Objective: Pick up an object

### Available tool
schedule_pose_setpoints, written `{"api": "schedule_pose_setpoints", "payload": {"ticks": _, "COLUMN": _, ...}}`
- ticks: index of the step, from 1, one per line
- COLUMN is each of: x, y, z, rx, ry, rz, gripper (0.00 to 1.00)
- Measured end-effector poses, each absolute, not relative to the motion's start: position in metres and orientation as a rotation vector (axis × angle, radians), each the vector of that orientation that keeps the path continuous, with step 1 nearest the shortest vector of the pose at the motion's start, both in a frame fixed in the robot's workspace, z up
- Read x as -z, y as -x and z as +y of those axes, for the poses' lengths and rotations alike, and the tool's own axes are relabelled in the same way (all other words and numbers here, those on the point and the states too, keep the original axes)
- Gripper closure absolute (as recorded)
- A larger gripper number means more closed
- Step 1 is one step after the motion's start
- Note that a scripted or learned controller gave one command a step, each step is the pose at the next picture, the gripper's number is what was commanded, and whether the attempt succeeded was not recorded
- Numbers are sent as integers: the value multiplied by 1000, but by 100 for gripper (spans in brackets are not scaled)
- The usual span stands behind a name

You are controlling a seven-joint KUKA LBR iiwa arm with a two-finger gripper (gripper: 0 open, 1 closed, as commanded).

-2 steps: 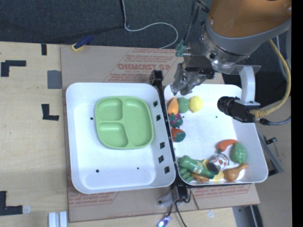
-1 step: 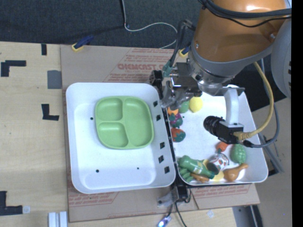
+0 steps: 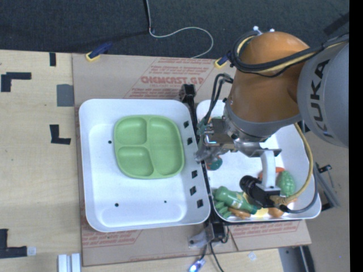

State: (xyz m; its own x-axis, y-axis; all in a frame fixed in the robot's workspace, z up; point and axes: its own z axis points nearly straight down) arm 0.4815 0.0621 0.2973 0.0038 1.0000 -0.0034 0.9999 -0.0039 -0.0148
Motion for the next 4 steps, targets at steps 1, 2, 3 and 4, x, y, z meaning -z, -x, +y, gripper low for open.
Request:
{"api": "schedule_pose_setpoints", "payload": {"ticks": 1, "x": -485, "y": -485, "z": 19, "rx": 22, "ry": 2233, "rz": -2229, "gripper": 100}}
{"api": "schedule_pose_setpoints", "payload": {"ticks": 2, "x": -517, "y": -484, "z": 85, "rx": 5, "ry": 2213, "rz": -2232, "gripper": 100}}
{"api": "schedule_pose_setpoints", "payload": {"ticks": 3, "x": -525, "y": -484, "z": 82, "rx": -2, "ry": 2217, "rz": -2225, "gripper": 100}}
{"api": "schedule_pose_setpoints", "payload": {"ticks": 4, "x": -535, "y": -484, "z": 82, "rx": -4, "ry": 2216, "rz": -2226, "gripper": 100}}
